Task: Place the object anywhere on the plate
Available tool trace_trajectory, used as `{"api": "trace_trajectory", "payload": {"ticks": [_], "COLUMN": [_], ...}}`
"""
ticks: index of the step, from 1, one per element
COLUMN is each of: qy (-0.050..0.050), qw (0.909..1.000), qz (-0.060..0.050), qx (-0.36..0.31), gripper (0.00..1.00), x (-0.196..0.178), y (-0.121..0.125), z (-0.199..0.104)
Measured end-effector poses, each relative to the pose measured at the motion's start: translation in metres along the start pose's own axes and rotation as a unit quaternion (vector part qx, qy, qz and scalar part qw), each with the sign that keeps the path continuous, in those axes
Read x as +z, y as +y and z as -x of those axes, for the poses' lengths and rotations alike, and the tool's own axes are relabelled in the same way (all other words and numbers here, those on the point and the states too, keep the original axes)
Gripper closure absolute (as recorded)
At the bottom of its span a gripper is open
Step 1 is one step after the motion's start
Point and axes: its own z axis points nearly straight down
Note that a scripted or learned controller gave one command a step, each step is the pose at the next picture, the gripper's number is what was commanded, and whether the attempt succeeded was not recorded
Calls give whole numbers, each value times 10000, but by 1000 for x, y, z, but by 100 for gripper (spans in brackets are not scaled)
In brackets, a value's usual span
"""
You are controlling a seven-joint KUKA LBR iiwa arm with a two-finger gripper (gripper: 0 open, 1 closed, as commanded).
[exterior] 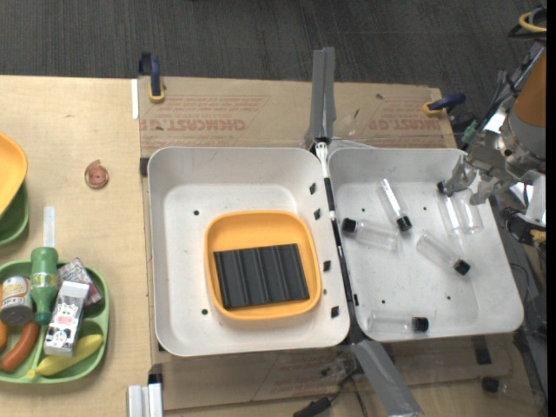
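An orange plate (261, 221) lies in the middle of the left bin (174, 259). A black ridged rectangular block (261, 276) rests flat on it. Several clear tubes with black caps lie scattered in the right bin (495, 311): one (393, 205) near the back, one (365, 231) at the left, one (443, 254) in the middle, one (395, 324) at the front. My gripper (459, 188) hangs over the right bin's far right corner, just above another clear tube (462, 217). I see nothing clearly held in it.
A green plate (91, 354) with toy food and a bottle sits at the bench's left, with a yellow bowl (9, 176) behind it. A small pink item (96, 175) lies on the wood. Clamps (153, 76) hold cardboard behind the bins.
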Motion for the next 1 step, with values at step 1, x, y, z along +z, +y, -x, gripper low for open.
{"api": "trace_trajectory", "payload": {"ticks": [1], "qy": [-1], "qw": [9949], "qz": [10], "qx": [-1005], "gripper": [100], "x": [-58], "y": [73], "z": [-11]}}
